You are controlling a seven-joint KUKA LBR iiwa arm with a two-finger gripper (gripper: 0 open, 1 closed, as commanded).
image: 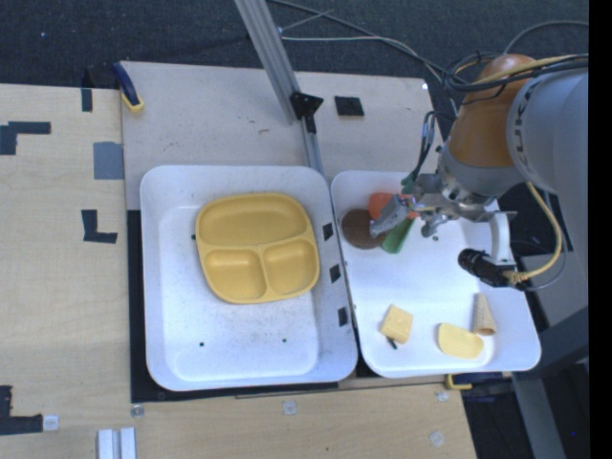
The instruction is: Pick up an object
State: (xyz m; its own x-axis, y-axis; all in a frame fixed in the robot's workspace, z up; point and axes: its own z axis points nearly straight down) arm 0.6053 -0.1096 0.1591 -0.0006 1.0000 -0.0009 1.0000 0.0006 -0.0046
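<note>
Camera view: gripper [397,216] over right bin [435,285], grip state unclear; no legible writing

A yellow divided plate [257,247] lies in the left white bin [163,285] (tilted slightly); a clamp [128,87] sits on the desk [57,256], upper left.

The right bin's [521,347] middle floor lay open. At its back left the gripper [400,214] crowded a brown disc [358,229], orange piece [381,202] and green piece [394,239]. A cheese wedge [397,323], yellow slice [460,341] and cone [483,314] lined its front edge.
</note>
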